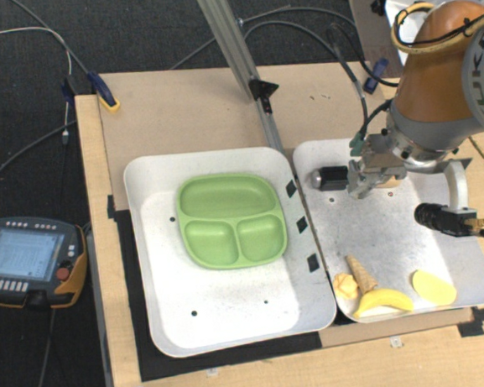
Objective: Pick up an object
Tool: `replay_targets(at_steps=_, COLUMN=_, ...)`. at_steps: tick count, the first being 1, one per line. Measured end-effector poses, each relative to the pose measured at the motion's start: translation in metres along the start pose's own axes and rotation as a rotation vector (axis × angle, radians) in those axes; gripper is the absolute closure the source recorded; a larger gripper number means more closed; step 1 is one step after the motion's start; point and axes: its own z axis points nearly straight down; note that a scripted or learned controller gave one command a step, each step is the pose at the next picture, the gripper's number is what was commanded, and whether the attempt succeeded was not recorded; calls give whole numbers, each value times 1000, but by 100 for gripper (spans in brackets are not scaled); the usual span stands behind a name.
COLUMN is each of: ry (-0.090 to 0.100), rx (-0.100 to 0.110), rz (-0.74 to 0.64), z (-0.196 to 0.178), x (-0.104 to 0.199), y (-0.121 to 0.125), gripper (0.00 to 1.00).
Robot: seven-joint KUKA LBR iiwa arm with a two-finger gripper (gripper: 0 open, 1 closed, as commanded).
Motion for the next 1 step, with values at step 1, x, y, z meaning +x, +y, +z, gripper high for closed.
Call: replay_targets(at_steps=1, ry=-1, rx=-3, rz=-1, z=13, x=50, y=24, gripper=100)
